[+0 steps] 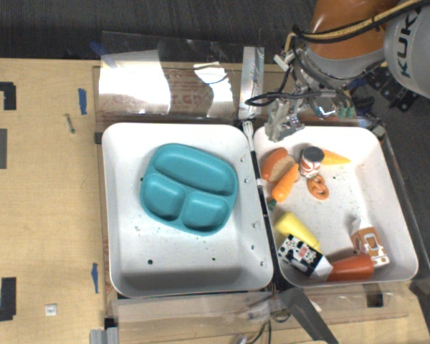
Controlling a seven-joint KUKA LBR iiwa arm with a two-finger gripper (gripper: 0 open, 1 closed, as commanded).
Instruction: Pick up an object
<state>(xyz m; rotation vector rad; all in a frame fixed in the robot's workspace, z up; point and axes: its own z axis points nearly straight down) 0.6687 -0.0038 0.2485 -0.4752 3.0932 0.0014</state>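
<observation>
Gripper hangs over the far left corner of the right bin, above the rim; cannot tell how it is set, nothing seen held. Left bin carries a teal tray with three compartments. Right bin holds the pickable things: hot dog just below the gripper, carrot touching it, orange wedge, red bottle along the near wall, yellow piece, black-and-white carton, small can, pretzel.
</observation>
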